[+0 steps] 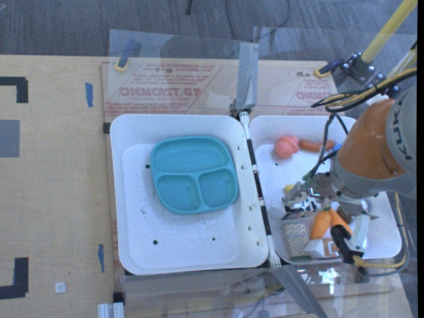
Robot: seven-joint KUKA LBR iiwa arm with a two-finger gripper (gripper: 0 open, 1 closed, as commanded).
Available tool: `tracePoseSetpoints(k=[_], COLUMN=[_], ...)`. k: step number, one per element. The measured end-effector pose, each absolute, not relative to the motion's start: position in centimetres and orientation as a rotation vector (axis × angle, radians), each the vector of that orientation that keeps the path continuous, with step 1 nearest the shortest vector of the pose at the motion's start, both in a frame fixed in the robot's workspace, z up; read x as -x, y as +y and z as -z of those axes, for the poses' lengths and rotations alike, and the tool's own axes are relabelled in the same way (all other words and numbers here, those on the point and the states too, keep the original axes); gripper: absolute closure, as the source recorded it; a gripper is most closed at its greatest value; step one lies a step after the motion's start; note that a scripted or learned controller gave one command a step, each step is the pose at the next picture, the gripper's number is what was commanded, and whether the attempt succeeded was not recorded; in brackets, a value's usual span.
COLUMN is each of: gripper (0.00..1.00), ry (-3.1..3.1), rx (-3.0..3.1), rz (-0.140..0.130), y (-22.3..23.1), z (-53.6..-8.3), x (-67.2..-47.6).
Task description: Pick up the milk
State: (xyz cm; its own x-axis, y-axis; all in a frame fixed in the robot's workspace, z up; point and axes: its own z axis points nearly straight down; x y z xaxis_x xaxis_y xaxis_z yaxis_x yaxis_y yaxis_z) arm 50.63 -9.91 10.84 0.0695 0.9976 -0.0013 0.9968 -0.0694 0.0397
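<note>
Orange-banded grey arm (pixel 371 154) sits highest and closest to the lens, reaching in over the right bin (pixel 391 244) from that bin's right side, cables (pixel 358 91) trailing off behind its far right corner. Wrist end is low over the middle of the right bin; jaws are buried in dark hardware and clutter, so can't tell if they're spread or closed, or whether anything is in them. Milk (pixel 296 236), a small carton lying down, is in the right bin's near left corner, just below the wrist end. Orange carrot-like piece (pixel 320 224) is just beside the milk, toward the right bin's middle; a white-and-orange box (pixel 326 248) lies by the near wall. Pink lump (pixel 286 146) and an orange sausage-like stick (pixel 310 146) sit at the right bin's far end, close together. Left of the right bin, touching it, is the left bin (pixel 132 230) with a teal divided plate (pixel 194 174). Wooden worktop (pixel 53 177) carries both.
</note>
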Motion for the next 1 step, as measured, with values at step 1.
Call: tracePoseSetpoints(k=[1], gripper=[0.0], ry=[2.286], rx=[-2.104], rz=[-0.034], y=[-10.12], z=[-10.87], x=[-51.45])
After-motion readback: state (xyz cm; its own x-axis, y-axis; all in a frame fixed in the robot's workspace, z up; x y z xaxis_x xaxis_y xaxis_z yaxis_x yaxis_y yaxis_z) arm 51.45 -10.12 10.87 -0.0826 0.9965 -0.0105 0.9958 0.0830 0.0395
